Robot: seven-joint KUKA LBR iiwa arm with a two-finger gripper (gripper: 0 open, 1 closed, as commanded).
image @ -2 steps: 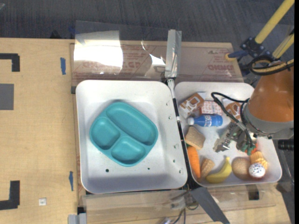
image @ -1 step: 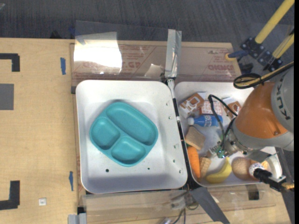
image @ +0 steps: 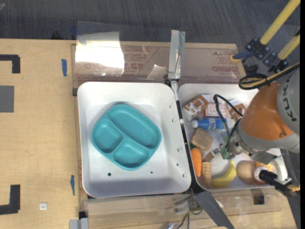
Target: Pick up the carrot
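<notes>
The carrot [image: 196, 161], a short orange piece, lies on end against the left wall of the right bin [image: 248, 187], near its front. My gripper [image: 227, 149] hangs over the middle of that bin, under the arm's orange band [image: 265, 114]. It sits to the right of the carrot and a little farther back, with a gap between them. A yellow banana [image: 224, 175] lies just in front of the gripper.
In the left bin [image: 93, 178] rests a teal divided plate [image: 125, 135]. The right bin also holds a blue bottle [image: 210, 124], a brown block [image: 202, 139], small boxes [image: 199, 107], a tan chunk [image: 206, 170] beside the carrot and a round brown item [image: 245, 171].
</notes>
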